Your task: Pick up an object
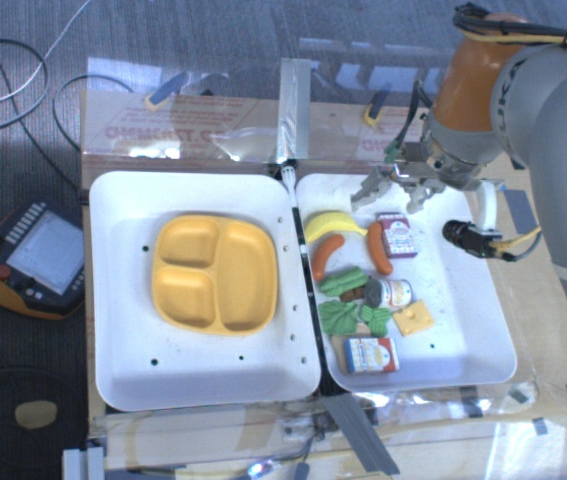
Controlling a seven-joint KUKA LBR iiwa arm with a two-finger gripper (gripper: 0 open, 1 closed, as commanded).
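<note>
Gripper [395,190], fingers spread and empty, hovers just above the maroon carton [396,236] at the right bin's [483,353] back; the small, stiff, likely light box should pinch best across its narrow sides.

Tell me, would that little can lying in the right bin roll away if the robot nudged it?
Probably a little. The can lies on its side, so its round body could roll. But green toy vegetables and a yellow cheese wedge crowd it, which would likely stop it quickly. Its smooth, hard-looking surface may slip between the fingers of the gripper.
</note>
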